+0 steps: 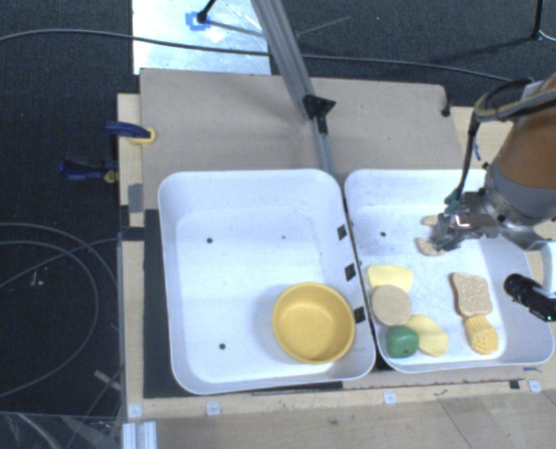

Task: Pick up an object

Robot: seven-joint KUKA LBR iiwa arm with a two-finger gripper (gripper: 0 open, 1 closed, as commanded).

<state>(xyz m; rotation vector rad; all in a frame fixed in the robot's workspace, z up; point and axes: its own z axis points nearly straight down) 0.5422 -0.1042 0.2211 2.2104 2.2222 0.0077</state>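
While the gripper (449, 229) sits low in the right bin (540, 354), its finger state can't be told; a small tan piece (429, 245) lies right at its tips, bread slice (472, 294) just below, yellow bowl (314, 321) far left.

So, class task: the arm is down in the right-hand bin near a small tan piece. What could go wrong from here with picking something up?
1. The gripper sits over a small tan piece near the right bin middle; the piece is small and flat-looking, so it may slip out.
2. The other food items, such as the bread slice and round cracker, lie clustered close together, so a try there might nudge neighbours.
3. The yellow bowl is wide, probably hard to grip.
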